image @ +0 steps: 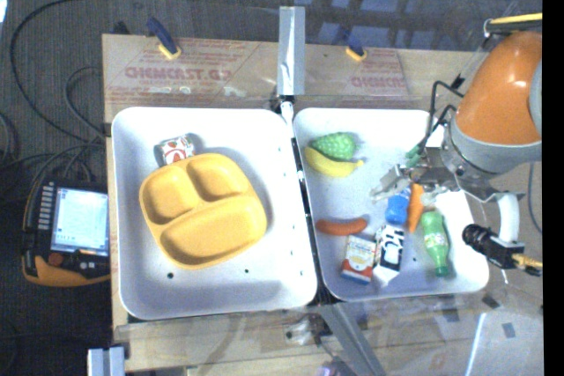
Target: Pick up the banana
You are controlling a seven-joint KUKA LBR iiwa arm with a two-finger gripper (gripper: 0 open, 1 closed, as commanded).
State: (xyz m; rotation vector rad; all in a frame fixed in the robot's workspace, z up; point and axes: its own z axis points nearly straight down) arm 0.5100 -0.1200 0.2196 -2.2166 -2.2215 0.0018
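Observation:
The yellow banana (330, 163) lies in the right bin near its upper left corner, just below a green bumpy fruit (337, 143) that touches it. My gripper (414, 180) hangs over the right side of the same bin, well to the right of the banana, above an orange carrot (415, 205) and a blue object (397, 210). The arm's orange band and grey wrist cover the bin's upper right corner.
The right bin (374, 123) also holds a red sausage (341, 226), a small red and white carton (359, 258), a black and white carton (389, 251) and a green bottle (434, 242). The left bin (128, 277) holds a yellow divided plate (204, 209) and a red and white can (175, 150).

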